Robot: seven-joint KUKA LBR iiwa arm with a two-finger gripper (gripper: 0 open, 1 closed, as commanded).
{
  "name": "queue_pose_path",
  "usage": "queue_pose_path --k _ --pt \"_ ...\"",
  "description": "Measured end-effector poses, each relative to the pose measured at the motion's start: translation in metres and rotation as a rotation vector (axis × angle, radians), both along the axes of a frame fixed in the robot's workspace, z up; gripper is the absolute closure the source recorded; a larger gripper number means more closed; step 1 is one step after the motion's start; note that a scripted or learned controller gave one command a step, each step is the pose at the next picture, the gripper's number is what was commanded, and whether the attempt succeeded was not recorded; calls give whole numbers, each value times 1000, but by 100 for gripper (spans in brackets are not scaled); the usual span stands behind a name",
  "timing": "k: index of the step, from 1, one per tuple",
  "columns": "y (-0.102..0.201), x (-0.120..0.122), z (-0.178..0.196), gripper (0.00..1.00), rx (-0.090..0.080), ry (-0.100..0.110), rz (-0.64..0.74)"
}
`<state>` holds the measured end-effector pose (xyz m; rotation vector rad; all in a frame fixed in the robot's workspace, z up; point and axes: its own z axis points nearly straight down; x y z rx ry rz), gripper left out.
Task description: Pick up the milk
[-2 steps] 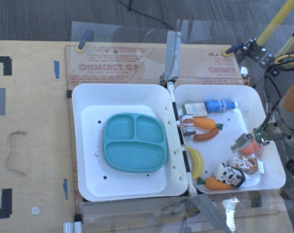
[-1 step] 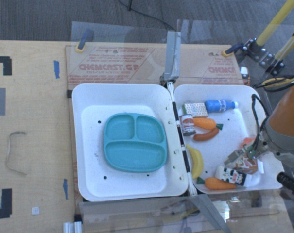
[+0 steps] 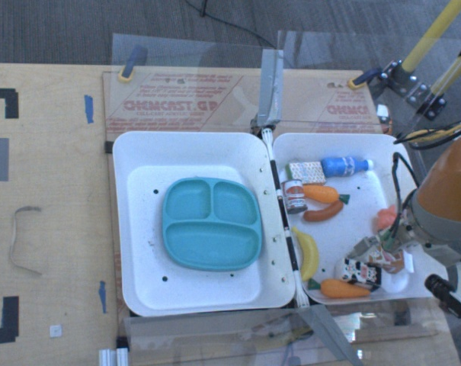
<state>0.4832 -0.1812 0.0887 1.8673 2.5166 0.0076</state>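
Note:
The milk [image 3: 360, 272] is a small carton with a black and white cow pattern. It lies in the right bin [image 3: 382, 175] near the front edge. My gripper [image 3: 379, 245] hangs over the bin's right side, just above and to the right of the carton, and its lower end seems to reach the carton's top right corner. The grey arm with its orange band [image 3: 448, 181] comes in from the right.
The right bin also holds a blue bottle [image 3: 344, 165], a small box [image 3: 306, 172], a can [image 3: 294, 197], a carrot [image 3: 321, 194], a sausage [image 3: 323, 213], a banana [image 3: 308, 255], another carrot [image 3: 343, 288] and a pink item [image 3: 386, 218]. A teal divided plate [image 3: 212, 223] lies in the left bin [image 3: 131, 204].

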Motion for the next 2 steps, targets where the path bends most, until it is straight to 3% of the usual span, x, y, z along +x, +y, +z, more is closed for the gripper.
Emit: queue_pose_path --k 1,2 --pt "-23 35 0 0 -2 1 141" --pt "-24 37 12 100 -6 -8 140"
